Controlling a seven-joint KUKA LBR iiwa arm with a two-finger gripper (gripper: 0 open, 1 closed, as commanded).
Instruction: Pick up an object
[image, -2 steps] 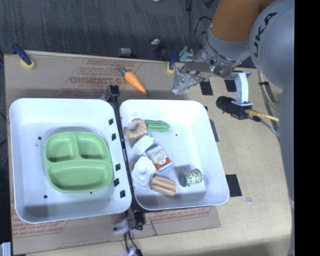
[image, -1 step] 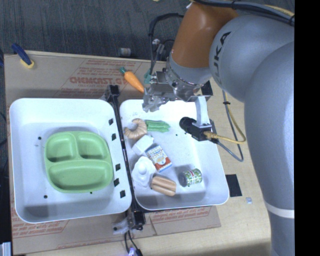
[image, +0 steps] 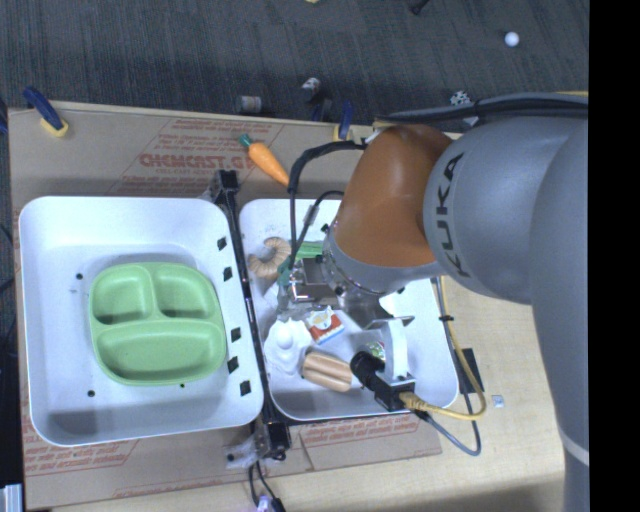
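Over right bin (image: 445, 375) | arm (image: 470, 215) hides items | hot dog (image: 327, 370) exposed

Hidden and cut-off parts, right bin

Arm (image: 480, 200) covers most of right bin (image: 440, 370); its bulk runs off the frame's right side. Small items beneath wrist (image: 330, 290) partly hidden, too cluttered to identify. Yellow cable (image: 455, 410) end lost under black fitting.

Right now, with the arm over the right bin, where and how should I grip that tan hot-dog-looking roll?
Probably across the middle of the tan roll, fingers closing on its long sides from straight above. It lies flat, angled along the right bin floor near the front wall, with a white item close at its left end.
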